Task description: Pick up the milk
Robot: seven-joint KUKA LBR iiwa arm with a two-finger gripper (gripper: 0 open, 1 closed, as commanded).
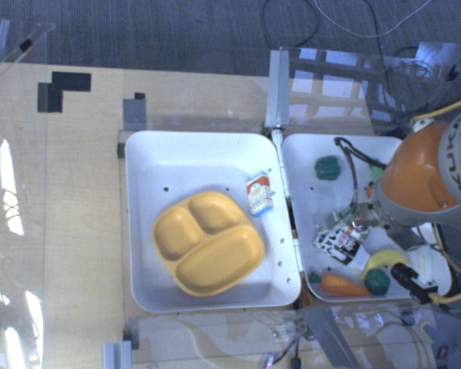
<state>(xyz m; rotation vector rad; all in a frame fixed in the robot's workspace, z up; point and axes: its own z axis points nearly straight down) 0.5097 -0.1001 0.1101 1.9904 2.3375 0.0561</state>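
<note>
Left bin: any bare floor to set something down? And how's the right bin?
Left bin: bare floor along its far edge and left wall, behind and beside the yellow divided plate; the milk carton sits by the right wall. Right bin: near end crowded with the claw, carrot and banana; bare patch left of the green item.

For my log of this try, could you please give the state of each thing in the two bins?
milk: lying flat in the left bin, beside the plate, untouched.
yellow plate: right way up, nothing on it.
carrot: lying in the right bin.
gripper: low over the right bin, apart from the milk.
</note>
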